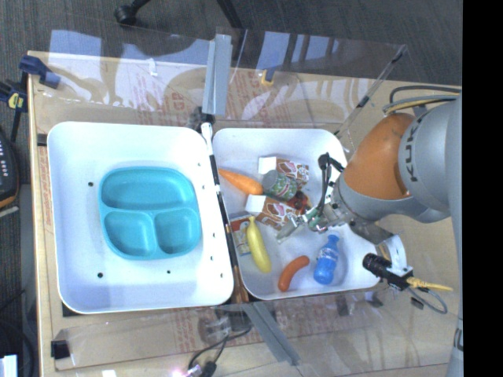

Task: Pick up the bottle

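Now, bottle (327, 260): small, blue, lying tilted near front wall of right bin (346, 151), beside sausage (293, 272).
Handling: probably light, stiff plastic, smooth and rounded, apt to roll or slip.
Hold: across mid-body, square to long axis.
Gripper (302, 222): just above bottle, over snack packets (284, 199); opening too blurred to tell; nothing seen held.
Neighbours: banana (258, 247), carrot (240, 181).
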Robot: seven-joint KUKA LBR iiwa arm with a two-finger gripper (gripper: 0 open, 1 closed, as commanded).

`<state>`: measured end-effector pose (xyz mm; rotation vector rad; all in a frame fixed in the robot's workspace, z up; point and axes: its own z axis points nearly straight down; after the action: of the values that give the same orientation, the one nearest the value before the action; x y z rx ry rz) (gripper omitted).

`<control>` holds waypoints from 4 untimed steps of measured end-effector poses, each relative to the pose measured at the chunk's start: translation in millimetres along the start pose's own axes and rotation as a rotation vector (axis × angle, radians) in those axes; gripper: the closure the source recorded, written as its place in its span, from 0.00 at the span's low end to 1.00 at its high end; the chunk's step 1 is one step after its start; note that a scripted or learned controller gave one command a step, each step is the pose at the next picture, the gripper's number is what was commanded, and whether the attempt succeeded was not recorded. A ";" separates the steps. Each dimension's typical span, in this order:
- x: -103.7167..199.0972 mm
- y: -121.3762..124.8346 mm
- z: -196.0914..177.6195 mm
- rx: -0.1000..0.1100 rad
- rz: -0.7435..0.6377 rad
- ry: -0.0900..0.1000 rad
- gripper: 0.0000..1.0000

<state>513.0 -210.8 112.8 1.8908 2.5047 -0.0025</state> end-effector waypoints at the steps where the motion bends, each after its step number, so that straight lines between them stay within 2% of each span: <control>1: 11.0 -34.7 -8.4 0.003 -0.206 0.008 0.00; 2: 10.6 -34.1 -18.1 0.004 -0.209 0.007 1.00; 3: 10.4 -33.3 -27.8 0.004 -0.214 0.007 1.00; 4: 10.5 -33.3 -27.8 0.005 -0.214 0.007 0.00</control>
<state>478.1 -209.8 140.5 1.6174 2.6989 -0.0025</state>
